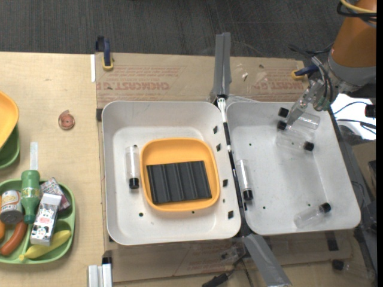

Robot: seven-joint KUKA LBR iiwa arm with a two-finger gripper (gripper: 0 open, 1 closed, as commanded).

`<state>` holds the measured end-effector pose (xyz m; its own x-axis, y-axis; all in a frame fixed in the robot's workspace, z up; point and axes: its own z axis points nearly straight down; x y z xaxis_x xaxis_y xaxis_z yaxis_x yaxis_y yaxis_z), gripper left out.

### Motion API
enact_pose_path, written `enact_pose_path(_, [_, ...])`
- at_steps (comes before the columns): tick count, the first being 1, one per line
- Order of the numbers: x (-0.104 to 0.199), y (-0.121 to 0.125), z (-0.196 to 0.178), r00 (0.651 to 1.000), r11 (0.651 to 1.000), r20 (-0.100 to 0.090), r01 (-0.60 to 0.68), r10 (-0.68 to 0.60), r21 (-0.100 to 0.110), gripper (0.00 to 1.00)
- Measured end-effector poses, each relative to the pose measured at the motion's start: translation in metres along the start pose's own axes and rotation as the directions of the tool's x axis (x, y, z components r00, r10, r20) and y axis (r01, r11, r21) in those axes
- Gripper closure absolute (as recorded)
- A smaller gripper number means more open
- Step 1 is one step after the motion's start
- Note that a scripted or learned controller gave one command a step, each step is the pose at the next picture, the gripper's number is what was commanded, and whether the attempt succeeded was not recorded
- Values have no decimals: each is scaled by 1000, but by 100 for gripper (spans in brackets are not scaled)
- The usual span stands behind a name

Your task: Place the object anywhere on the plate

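Vial (297,135): clear, light, slick, likely brittle; grip mid-body.
Gripper (291,116): just above vial; cannot tell its state.
Plate (179,150): left bin, holds black tray.

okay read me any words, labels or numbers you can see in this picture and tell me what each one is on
"CHEMCOZT", as it reads, mirrored or upside down, in red print on the cardboard sheet behind the bins.
More red print beside and under it: too blurred to read.
Labels on the bottle, can and small carton in the green tray: too small to read.
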<state>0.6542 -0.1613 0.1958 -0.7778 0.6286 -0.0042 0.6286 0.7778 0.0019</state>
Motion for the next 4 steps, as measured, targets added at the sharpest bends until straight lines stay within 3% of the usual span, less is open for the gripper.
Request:
enact_pose_path(1, [-14, -29, 4, 993, 993, -1, 117, -117, 0, 100])
enact_pose_path(2, [-23, -41, -17, 965, 965, 1, 261, -261, -1, 100])
enact_pose_path(3, [-33, -50, -37, 885, 885, 2, 466, -466, -1, 100])
enact_pose_path(4, [-33, -50, -37, 885, 885, 2, 466, -466, -1, 0])
